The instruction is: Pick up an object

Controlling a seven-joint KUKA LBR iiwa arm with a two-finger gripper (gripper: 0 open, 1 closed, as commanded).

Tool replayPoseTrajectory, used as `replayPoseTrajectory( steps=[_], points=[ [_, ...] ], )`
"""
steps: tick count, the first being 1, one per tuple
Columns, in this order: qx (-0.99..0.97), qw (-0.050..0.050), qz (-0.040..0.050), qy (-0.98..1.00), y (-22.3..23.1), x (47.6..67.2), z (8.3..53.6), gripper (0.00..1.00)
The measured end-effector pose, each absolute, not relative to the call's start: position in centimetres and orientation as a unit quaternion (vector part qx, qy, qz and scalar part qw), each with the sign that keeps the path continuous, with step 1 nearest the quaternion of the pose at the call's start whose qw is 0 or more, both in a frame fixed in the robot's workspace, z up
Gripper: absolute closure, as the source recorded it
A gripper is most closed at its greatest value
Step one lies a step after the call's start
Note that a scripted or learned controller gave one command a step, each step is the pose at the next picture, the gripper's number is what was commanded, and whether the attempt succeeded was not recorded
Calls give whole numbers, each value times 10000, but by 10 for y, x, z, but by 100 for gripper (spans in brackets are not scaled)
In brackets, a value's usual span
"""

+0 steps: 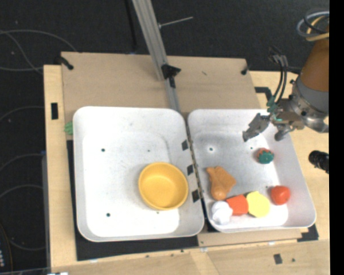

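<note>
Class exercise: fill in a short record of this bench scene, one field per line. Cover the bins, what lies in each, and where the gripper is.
left bin: holds a yellow bowl, upright, near its right wall
right bin: holds six small items
near front wall: white ball, orange block, yellow block, red ball
middle: tan toy
right side: small green and red object
gripper: open, above the right bin's far right part, holding nothing
nearest item to gripper: small green and red object

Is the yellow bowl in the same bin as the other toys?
No, the yellow bowl sits in the left bin; the toys lie in the right bin.
</note>
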State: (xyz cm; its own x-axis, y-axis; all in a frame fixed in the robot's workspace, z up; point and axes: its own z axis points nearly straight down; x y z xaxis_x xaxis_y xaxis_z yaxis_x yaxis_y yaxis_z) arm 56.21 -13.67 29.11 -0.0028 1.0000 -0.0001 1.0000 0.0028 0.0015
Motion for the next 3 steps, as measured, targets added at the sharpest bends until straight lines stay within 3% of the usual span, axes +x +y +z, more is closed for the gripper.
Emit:
replayPoseTrajectory(
  steps=[1,3],
  points=[
    [7064,7,7,7078,-137,562,291,0],
    [7074,-16,-23,7068,-130,564,184,0]
  ],
)
